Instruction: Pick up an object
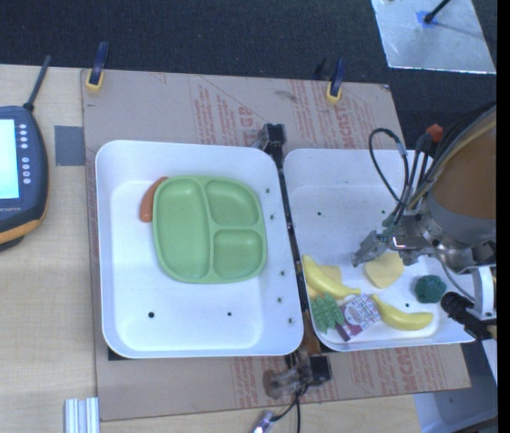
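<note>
Right bin (345, 183): I count two bananas (324, 278), a yellow wedge (384, 271), a green lump (431, 288), a packet (360, 311), all clustered near the front. My hand (376, 246) sits just beside the wedge; grip state I cannot tell. Left bin (128, 314): green tray (209, 228), set aside.

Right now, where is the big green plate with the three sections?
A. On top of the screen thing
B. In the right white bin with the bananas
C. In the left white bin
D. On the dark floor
C. The green plate lies flat in the left bin, with an orange thing peeking out at its left edge; the yellow food pieces are in the right bin.
</note>
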Available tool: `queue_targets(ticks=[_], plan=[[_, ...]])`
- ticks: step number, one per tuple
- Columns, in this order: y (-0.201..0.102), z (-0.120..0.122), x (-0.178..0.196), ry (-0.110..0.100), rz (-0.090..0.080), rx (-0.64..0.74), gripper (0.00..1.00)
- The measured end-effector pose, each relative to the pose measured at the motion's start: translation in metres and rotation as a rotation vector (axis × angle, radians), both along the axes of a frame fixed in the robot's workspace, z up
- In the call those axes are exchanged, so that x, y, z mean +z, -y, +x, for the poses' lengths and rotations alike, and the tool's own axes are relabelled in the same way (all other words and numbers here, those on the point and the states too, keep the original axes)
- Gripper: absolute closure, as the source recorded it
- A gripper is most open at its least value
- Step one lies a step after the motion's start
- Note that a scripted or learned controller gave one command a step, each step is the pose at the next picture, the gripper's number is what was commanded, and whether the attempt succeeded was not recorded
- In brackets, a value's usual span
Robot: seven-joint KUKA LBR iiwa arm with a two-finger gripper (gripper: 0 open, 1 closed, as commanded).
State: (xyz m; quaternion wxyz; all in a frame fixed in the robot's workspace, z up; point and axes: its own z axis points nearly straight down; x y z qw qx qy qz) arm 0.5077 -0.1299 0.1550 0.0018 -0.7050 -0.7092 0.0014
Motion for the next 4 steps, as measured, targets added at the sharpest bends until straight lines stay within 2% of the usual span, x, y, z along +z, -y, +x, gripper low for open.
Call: queue_targets(ticks=[1,2,3,4], plan=[[-0.017,0.041,-0.064,0.000,-0.001,0.000,0.00],[0.053,0.060,0.056,0.004,-0.002,-0.003,0.00],[0.054,0.012,-0.064,-0.001,0.000,-0.001,0.00],[0.055,0.012,-0.054,-0.002,0.000,0.001,1.00]])
